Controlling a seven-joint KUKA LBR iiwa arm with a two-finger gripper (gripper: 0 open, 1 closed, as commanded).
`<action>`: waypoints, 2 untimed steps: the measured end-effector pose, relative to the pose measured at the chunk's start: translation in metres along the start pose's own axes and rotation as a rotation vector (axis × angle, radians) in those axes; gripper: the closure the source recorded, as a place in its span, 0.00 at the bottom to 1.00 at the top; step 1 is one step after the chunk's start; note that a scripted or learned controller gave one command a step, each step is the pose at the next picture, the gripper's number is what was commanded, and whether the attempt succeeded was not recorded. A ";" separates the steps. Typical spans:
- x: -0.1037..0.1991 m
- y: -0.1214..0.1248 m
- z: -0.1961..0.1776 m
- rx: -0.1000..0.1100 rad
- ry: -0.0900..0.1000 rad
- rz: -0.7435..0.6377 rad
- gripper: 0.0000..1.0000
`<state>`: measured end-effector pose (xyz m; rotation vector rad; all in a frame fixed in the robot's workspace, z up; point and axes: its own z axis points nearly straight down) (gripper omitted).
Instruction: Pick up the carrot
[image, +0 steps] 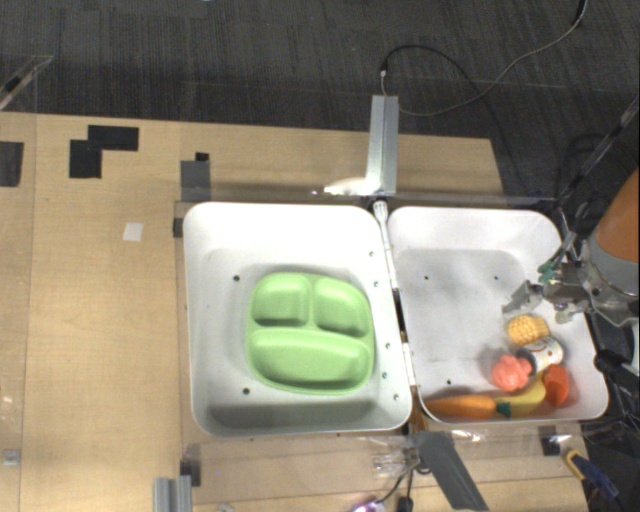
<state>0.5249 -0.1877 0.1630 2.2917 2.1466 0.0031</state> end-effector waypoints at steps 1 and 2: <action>0.002 0.006 0.027 0.001 0.001 -0.205 0.00; 0.013 0.031 -0.056 -0.002 0.000 -0.361 0.00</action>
